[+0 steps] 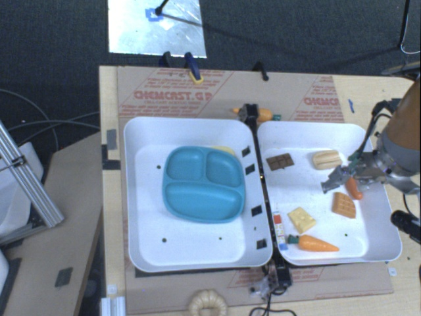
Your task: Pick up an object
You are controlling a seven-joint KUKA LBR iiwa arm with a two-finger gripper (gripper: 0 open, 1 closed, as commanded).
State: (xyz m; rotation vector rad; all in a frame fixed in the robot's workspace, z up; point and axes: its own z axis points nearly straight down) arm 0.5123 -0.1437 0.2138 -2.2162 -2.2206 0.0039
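My gripper (343, 175) hangs over the right side of the right bin (375, 242), reaching in from the right. A small orange-red sausage-like piece (354, 188) lies right beside or under it; I cannot tell whether they touch. Around it in that bin are a tan bread roll (326, 158), a brown chocolate bar (279, 162), an orange waffle (343, 205), a yellow cheese wedge (302, 219) and an orange carrot (317, 244).
The left bin (148, 242) holds a blue divided plate (204, 183) with a pale yellow piece (225, 150) behind it. A black divider (260, 176) separates the bins. An orange toy (264, 115) and a beige ring (209, 303) lie outside them.
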